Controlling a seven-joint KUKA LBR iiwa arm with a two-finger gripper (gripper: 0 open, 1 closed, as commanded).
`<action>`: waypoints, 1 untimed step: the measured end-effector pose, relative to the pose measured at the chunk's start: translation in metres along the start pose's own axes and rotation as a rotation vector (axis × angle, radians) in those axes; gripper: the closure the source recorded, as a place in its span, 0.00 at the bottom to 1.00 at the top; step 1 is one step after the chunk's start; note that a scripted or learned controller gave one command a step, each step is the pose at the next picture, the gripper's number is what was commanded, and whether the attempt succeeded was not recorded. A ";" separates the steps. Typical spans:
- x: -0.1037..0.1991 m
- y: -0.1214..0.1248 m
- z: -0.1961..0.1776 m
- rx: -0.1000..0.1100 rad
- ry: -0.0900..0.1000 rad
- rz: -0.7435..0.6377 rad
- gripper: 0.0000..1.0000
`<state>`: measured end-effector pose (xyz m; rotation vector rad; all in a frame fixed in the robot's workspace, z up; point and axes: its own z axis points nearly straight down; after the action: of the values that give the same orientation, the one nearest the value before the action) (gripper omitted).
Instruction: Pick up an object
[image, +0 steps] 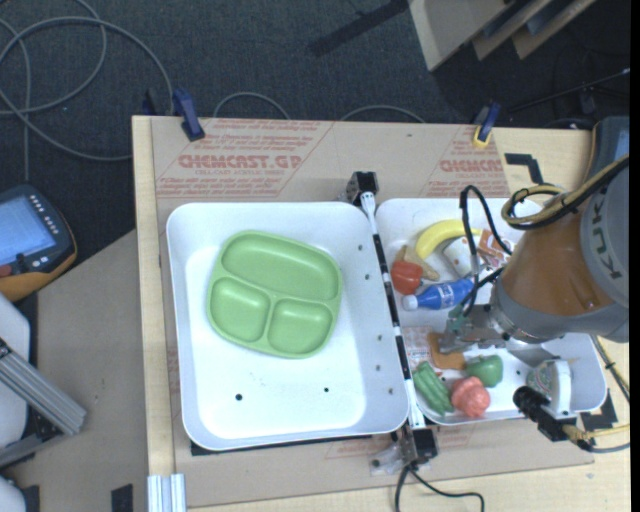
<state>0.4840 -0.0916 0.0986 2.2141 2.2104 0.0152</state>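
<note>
The red toy (471, 397) lies just below the hand (458, 338) in the right bin (590, 385); whether the hand pinches anything, I cannot tell.

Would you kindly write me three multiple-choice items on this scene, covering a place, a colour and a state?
1. Where does the divided plate lie?
A. left bin
B. right bin
C. on the bench outside the bins

2. What colour is the plate?
A. white
B. green
C. blue

3. How does the bottle lie?
A. upright
B. on its side
C. on the plate

Answers:
1 A, it rests in the left bin.
2 B, all three compartments are light green.
3 B, it lies flat in the right bin beside the banana, with the hand just below it.
</note>
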 end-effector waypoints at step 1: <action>-0.002 0.001 -0.002 -0.004 -0.003 0.002 0.00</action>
<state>0.4849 -0.0934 0.1002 2.2124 2.2050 0.0159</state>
